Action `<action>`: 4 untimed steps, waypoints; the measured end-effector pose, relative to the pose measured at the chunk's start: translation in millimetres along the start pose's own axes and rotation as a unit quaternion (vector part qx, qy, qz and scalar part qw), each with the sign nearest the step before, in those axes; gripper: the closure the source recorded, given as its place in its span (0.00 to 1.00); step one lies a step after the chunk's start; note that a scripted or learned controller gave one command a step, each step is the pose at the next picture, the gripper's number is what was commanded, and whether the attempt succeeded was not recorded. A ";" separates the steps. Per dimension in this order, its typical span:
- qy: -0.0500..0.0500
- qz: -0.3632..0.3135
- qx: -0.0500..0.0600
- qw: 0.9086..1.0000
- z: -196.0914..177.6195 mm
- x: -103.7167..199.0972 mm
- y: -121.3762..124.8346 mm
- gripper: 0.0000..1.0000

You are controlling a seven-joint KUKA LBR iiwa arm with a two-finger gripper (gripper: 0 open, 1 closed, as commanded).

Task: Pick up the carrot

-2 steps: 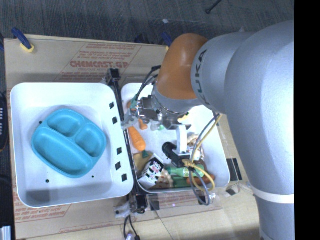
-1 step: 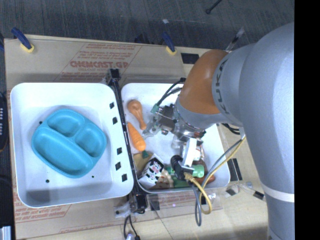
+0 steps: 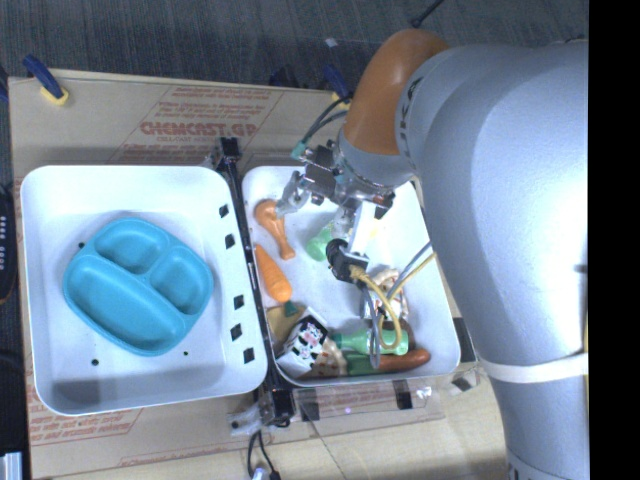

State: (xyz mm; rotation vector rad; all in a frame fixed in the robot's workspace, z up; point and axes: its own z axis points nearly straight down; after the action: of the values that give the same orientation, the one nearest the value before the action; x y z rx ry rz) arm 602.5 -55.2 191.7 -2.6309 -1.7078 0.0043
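Observation:
The carrot (image 3: 272,273) is a small orange cone lying against the left wall of the right bin (image 3: 430,258), pointing up and down the view. My gripper (image 3: 322,206) hangs over the back half of that bin, up and to the right of the carrot and apart from it. Its fingers (image 3: 297,192) stand open with nothing between them. An orange-tan drumstick-shaped toy (image 3: 272,224) lies just behind the carrot, below the left finger. A pale green piece (image 3: 318,244) sits under the gripper.
The left bin (image 3: 40,268) holds a blue divided plate (image 3: 140,283). At the right bin's front lie a black-and-white toy (image 3: 310,340), a green toy (image 3: 362,344) and a brown sausage-like piece (image 3: 402,360). Yellow cables (image 3: 392,290) hang from the wrist.

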 end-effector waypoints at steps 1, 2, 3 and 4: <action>-0.002 0.090 -0.001 0.996 -0.8 -9.3 15.1 0.00; -0.003 0.130 0.004 0.991 103.7 -38.8 10.9 0.00; -0.001 0.126 0.006 0.992 91.5 -35.9 11.4 1.00; 0.000 0.206 0.000 0.979 -2.7 1.9 -59.8 1.00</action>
State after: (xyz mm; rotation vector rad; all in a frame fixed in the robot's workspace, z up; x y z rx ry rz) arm 548.7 -29.1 194.7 -2.9265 -1.1300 0.0051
